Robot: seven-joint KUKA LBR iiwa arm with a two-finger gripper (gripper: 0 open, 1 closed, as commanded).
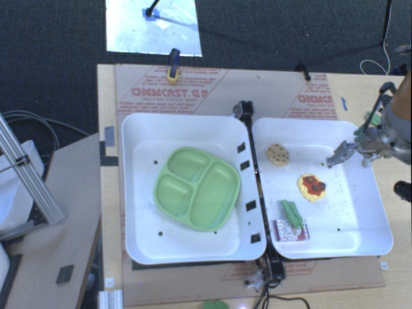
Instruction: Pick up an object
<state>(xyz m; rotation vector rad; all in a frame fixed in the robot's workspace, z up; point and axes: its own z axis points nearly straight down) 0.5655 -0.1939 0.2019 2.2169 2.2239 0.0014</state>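
At the right side of the frame, over the right bin (362, 206): gripper (339, 154). Open or closed? Can't tell. Just down and left, yellow and red toy (311, 187), lying flat with room around, so likely easy to grab.

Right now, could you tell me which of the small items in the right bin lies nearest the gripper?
The yellow piece with red topping is nearest the gripper. The cookie sits farther left, and the green piece and the red-and-white packet lie lower.

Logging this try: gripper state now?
Gripper: over the right bin, nothing seen between its fingers; open or shut cannot be told.
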